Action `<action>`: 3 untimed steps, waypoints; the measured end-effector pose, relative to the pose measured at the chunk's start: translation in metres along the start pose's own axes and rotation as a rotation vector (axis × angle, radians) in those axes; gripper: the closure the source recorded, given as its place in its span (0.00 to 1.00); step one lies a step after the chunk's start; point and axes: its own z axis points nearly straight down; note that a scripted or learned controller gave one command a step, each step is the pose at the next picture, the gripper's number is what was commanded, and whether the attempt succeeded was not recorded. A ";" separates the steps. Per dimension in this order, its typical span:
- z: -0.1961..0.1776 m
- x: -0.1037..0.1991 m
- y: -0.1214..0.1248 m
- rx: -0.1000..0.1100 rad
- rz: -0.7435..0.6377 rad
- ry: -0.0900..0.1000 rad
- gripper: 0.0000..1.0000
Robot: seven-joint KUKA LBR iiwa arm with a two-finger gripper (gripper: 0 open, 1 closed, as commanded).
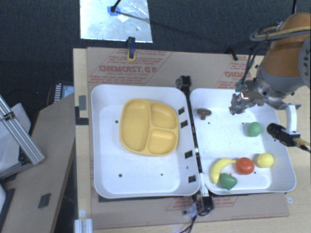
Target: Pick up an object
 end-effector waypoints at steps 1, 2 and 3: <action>0.015 0.051 0.003 0.004 -0.005 0.002 1.00; 0.008 0.108 0.001 0.004 -0.006 0.003 1.00; 0.005 0.156 0.002 0.003 -0.006 0.003 1.00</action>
